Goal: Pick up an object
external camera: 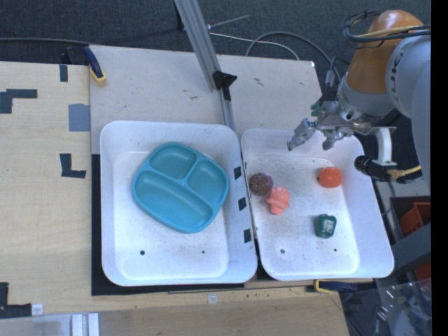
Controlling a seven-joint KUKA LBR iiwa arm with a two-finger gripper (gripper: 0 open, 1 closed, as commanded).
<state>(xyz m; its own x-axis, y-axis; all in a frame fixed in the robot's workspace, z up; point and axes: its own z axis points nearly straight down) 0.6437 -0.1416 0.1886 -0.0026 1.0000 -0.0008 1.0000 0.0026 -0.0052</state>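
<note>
Item: right bin (364, 254), shallow white tray on the desk (161, 82), lower right of centre in the frame. Contents, four small objects lying loose and well apart:
- orange-red round object (330, 177), upper right of the bin floor, the one nearest the arm;
- dark purple-brown ball (261, 183), close to the bin's left wall;
- pink object (278, 200), irregular in shape, just beside the ball at its lower right, possibly touching it;
- green object (325, 225), small and dark, lower middle of the bin.

Any of the four would serve as the task's thing; all rest on the bin floor, none lifted.

Item: left bin (112, 187), same type, set edge to edge with the right one. It holds a blue divided plate (180, 185), lying flat and turned at an angle, which takes up most of the floor.

Item: gripper (313, 137), at the upper edge of the right bin, on the grey arm with its orange band in the upper right of the frame. The jaws stand apart and point down and leftward; nothing sits between them. Its place over the bin's top rim, above the objects rather than among them, suggests a poise before a descent, the spread being what a grasp needs on approach.

Judgement: the pick is not yet made. The orange-red object looks the likeliest target, being closest and standing free. The ball and pink object lie so near each other that a closing grip could nudge one away.
</note>
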